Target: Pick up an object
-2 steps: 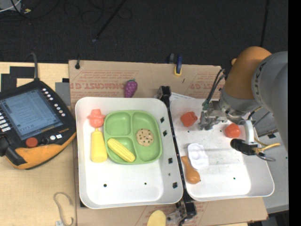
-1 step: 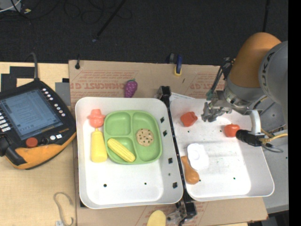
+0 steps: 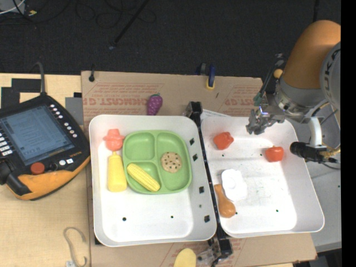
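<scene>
The gripper hovers above the right bin's far edge; I cannot tell its opening. Nearest, a small red toy pepper looks light, hard and slick, best pinched across its middle.

Your arm comes in from the right, its orange band uppermost and the grey wrist bent down and leftward below it. The gripper hangs at the wrist's lower left end, pointing down. Its dark tips sit close together; you cannot tell from here how they stand.
</scene>
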You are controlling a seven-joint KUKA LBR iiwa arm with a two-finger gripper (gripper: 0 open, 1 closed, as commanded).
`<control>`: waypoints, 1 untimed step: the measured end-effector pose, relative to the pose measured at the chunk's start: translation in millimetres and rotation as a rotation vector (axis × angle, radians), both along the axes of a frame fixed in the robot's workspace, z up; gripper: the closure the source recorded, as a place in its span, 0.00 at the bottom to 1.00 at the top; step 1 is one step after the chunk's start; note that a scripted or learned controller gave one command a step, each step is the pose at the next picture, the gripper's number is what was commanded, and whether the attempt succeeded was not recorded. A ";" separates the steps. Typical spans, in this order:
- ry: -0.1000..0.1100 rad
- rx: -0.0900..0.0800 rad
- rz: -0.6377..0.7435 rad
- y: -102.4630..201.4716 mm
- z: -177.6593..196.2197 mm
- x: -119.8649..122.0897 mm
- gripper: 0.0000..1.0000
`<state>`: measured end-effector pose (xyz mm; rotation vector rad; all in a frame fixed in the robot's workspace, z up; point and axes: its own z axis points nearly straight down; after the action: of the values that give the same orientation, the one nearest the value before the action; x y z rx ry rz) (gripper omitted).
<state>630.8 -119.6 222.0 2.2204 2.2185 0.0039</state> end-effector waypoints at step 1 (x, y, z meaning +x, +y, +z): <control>0.007 0.002 0.003 43.3 2.9 -15.4 1.00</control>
<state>615.4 -76.4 224.9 2.2218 2.2265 -0.0010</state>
